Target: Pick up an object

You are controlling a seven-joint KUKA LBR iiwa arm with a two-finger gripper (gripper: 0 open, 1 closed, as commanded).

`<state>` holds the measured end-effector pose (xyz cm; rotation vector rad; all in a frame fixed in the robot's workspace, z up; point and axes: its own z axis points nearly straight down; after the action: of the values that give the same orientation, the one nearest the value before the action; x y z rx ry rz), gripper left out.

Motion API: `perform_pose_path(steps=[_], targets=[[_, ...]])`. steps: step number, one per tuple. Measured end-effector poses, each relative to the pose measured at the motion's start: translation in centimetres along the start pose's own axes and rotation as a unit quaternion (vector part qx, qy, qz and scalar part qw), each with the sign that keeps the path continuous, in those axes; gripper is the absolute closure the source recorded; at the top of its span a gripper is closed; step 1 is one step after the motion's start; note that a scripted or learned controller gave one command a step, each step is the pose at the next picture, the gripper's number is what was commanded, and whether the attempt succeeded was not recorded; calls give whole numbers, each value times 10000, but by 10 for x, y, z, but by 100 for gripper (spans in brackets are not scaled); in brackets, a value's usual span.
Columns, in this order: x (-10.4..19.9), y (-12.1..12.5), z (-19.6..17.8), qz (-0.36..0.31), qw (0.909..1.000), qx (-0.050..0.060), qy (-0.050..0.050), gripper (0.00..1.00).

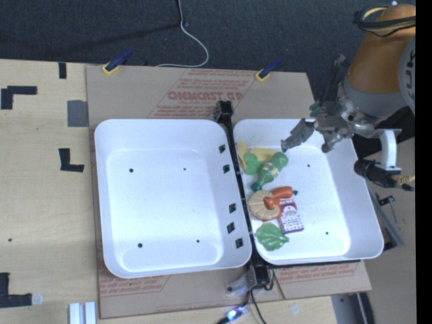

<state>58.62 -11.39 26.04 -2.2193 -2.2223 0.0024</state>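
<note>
The hand (309, 139) is seen above the upper part of the right bin (337, 201), with its two dark fingers spread apart and nothing between them; one finger points down-left toward the toys, the other sits nearer the wrist. Just below and left of it lie the candidate objects, all crowded against the bin's left wall: a yellow piece (262, 156) and a green pepper-like toy (251, 163) at the top, a green bottle-shaped toy (269, 170) touching them, then a tan round bread-like toy (262, 206) with a red-orange piece (279, 196) lying on it, a small red-and-white carton (291, 218) beside that, and a green leafy piece (271, 235) lowest. The left bin (162, 201) holds no toys. The chief risk is judged to come from the crowding: a descent onto the green bottle could catch two items at once, or a finger could land on a neighbour and push the cluster aside. The divider wall is close, so a finger could be blocked by it. Rounded, smooth toys may also be squeezed out as the fingers come together.
</note>
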Motion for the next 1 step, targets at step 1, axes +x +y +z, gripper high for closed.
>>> perform_pose_path(steps=[1], targets=[[57,-11,81,-19,10000,38,15,0]])
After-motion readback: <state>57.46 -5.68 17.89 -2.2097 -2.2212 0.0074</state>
